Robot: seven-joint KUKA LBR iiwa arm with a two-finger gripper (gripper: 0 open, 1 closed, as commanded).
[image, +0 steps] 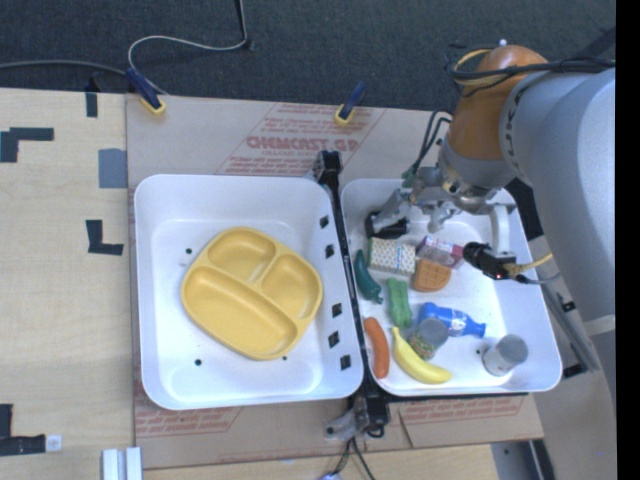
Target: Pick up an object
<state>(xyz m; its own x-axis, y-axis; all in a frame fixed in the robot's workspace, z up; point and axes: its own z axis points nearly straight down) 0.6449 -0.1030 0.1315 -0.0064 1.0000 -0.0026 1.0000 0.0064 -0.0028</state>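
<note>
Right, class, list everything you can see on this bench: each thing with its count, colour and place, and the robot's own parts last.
Bins: two, white, side by side on the bench.
Divided plate: one, yellow, middle of the left bin.
Banana: one, yellow, near edge of the right bin.
Carrot-like piece: one, orange, left of the banana.
Long green pieces: two, green, left part of the right bin.
Bottle-like item: one, blue, right bin.
Small cup: one, grey, right bin's near right corner.
Patterned box: one, pale, right bin, below the gripper.
Clamps: two, yellow and blue, far edge of the cardboard sheet.
Arm: one, grey with orange band, from the right.
Gripper: one, over the right bin's far half.
</note>
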